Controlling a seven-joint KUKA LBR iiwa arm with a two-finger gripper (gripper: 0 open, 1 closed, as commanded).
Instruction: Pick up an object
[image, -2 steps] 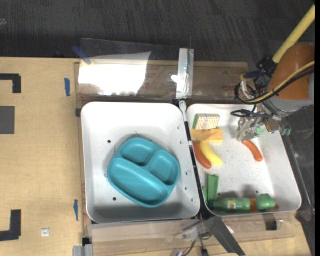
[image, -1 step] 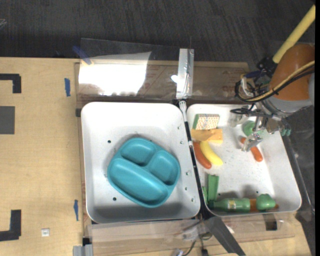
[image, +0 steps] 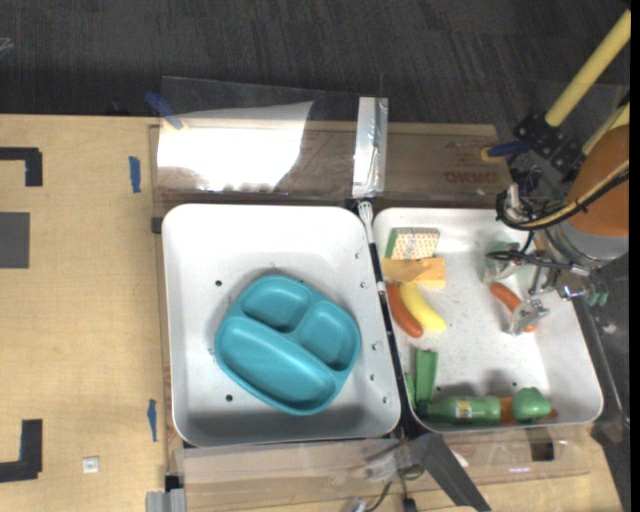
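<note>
My gripper (image: 524, 312) hangs over the right side of the right bin (image: 570, 350), below the arm's orange band. A small orange-red item (image: 503, 294) lies right beside its tip, and I cannot make out whether it is gripped. On the left side of this bin are a yellow-green box (image: 413, 243), a yellow-orange wedge (image: 417, 269), an orange sausage shape (image: 404, 311) and a yellow banana (image: 427, 313). Along the front wall lie a green stick (image: 426, 371), a green bottle (image: 461, 408) and a red and green piece (image: 526, 404).
The left bin (image: 190, 250) holds a teal divided plate (image: 288, 340). A ridge (image: 380, 310) separates the two bins. Cables and a yellow rod (image: 590, 70) hang at the upper right. Bare white floor lies in the middle of the right bin.
</note>
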